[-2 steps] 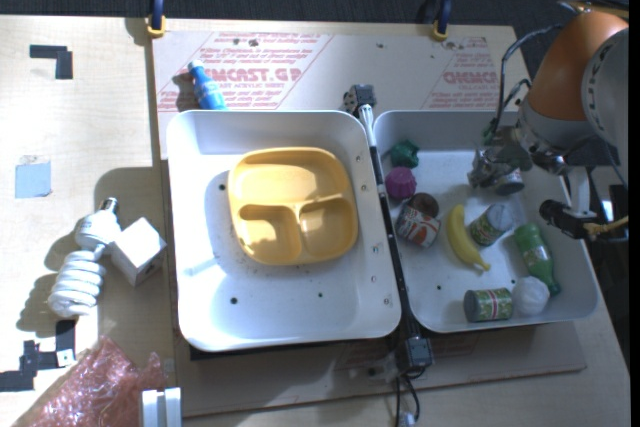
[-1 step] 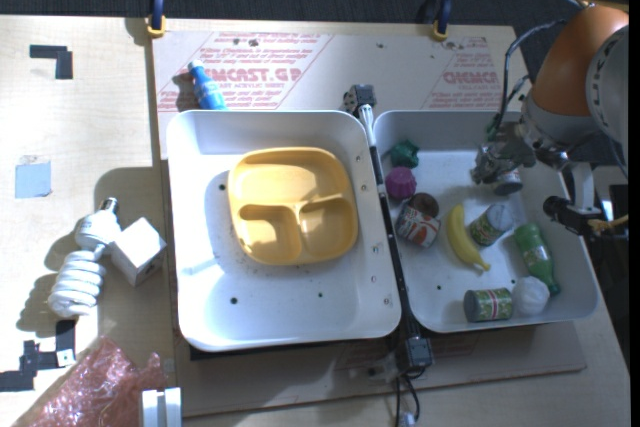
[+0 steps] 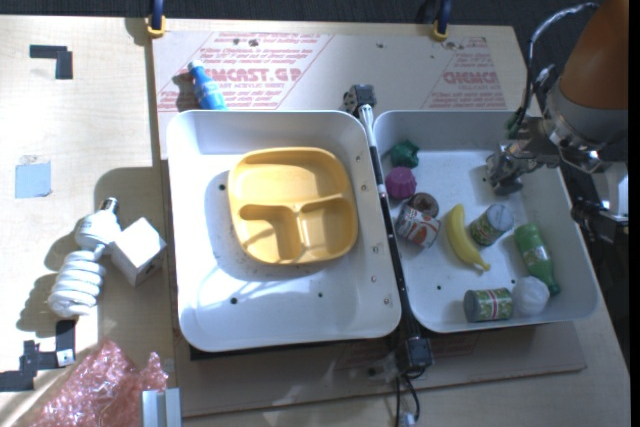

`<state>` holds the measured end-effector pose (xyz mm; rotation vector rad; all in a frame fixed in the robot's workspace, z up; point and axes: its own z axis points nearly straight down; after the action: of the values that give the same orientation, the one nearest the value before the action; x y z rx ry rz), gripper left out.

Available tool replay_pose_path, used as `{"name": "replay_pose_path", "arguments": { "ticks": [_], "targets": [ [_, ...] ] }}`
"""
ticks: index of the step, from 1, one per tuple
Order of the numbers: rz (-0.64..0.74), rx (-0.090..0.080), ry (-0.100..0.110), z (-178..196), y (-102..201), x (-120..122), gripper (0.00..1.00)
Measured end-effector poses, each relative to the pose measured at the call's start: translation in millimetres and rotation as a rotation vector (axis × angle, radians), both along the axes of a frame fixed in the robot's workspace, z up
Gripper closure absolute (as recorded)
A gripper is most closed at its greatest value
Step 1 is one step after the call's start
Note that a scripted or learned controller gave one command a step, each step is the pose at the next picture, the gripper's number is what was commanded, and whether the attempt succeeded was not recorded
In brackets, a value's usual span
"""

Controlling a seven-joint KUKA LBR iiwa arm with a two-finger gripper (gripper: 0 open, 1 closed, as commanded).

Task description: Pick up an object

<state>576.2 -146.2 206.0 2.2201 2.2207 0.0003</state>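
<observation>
Hovering the dark pincer (image 3: 507,167), whose spread we cannot tell, above the right white bin (image 3: 440,320), we should drop squarely over the yellow plastic banana (image 3: 464,239) at seven o'clock.

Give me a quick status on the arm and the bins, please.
Gripper low over right bin, upper right corner; grasp unclear. Banana, cans, green bottle loose nearby. Yellow tray in left bin.

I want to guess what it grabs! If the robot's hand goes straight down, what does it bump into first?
Probably the bare white floor of the right bin. The hand hangs over its upper right part. The nearest thing is the small can, a bit off to the side. Height is hard to judge.
</observation>
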Motion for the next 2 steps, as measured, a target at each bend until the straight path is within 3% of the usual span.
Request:
{"name": "replay_pose_path", "arguments": {
  "ticks": [1,2],
  "targets": [
    [0.000,0.000,0.000,0,0,0,0.00],
    [0.000,-0.007,-0.011,-89,-43,54,0.00]
  ]
}}
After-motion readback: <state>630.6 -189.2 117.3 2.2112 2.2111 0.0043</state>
